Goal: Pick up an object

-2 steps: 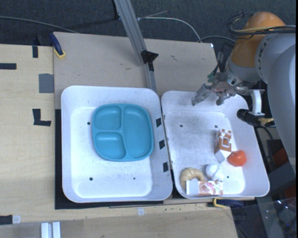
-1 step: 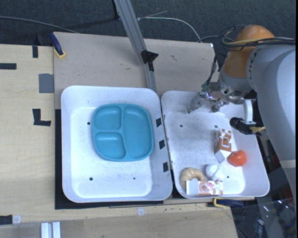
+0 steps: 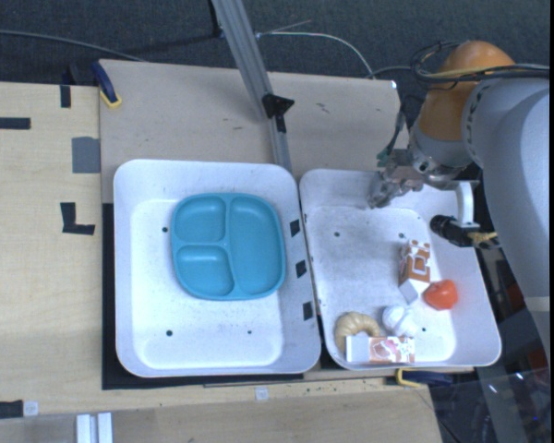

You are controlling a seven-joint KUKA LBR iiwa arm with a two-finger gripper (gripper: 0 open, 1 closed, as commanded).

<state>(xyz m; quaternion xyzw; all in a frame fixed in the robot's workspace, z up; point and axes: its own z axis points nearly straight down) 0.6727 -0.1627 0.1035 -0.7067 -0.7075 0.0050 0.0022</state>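
Observation:
My gripper point(image 3: 384, 193) hangs over the far edge of the right bin point(image 3: 351, 247), well behind the objects. These lie in the bin's near right part. A small brown and white carton point(image 3: 415, 264) lies along the right side, with a red-orange tomato-like piece point(image 3: 440, 294) just below it. A tan croissant point(image 3: 356, 324) and a small white lump point(image 3: 394, 318) sit near the front wall. A flat white and pink packet point(image 3: 380, 349) rests against the front rim.
The left bin point(image 3: 143, 275) holds a blue divided plate point(image 3: 228, 245). A slanted metal pole point(image 3: 249, 58) rises behind the bins. A black and yellow fitting point(image 3: 454, 231) sits at the right bin's right rim, under the arm.

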